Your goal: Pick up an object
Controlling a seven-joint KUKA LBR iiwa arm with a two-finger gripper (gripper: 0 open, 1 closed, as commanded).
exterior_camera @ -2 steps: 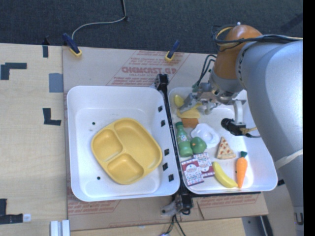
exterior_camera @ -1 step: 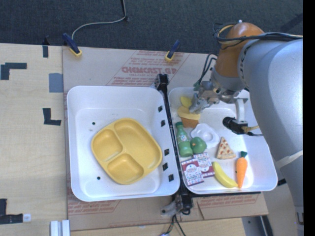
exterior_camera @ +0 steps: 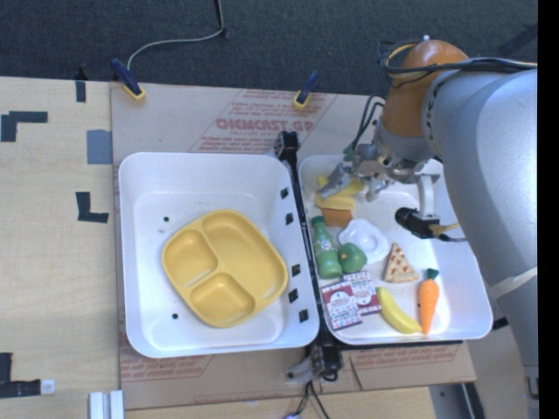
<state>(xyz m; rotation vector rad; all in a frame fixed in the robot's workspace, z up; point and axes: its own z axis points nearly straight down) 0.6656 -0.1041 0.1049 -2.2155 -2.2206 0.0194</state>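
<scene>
My gripper (exterior_camera: 356, 180) is low over the back left part of the right bin (exterior_camera: 463, 321), right at a yellow piece (exterior_camera: 335, 182) that lies on top of a tan-orange block (exterior_camera: 337, 209). Gripper and yellow piece overlap in the view, and I cannot make out whether it is held. Further forward in the same bin lie a green bottle (exterior_camera: 325, 248), a green round fruit (exterior_camera: 353, 257), a white fried-egg shape (exterior_camera: 363, 234), a pizza slice (exterior_camera: 400, 265), a carrot (exterior_camera: 428, 302), a banana (exterior_camera: 397, 312) and a red and white packet (exterior_camera: 342, 303).
The left bin (exterior_camera: 140, 190) holds a yellow divided plate (exterior_camera: 225, 267). A black divider (exterior_camera: 297, 225) runs between the two bins. A small black part (exterior_camera: 419, 223) of the arm hangs over the right bin's back right. The grey arm (exterior_camera: 489, 147) covers the right side.
</scene>
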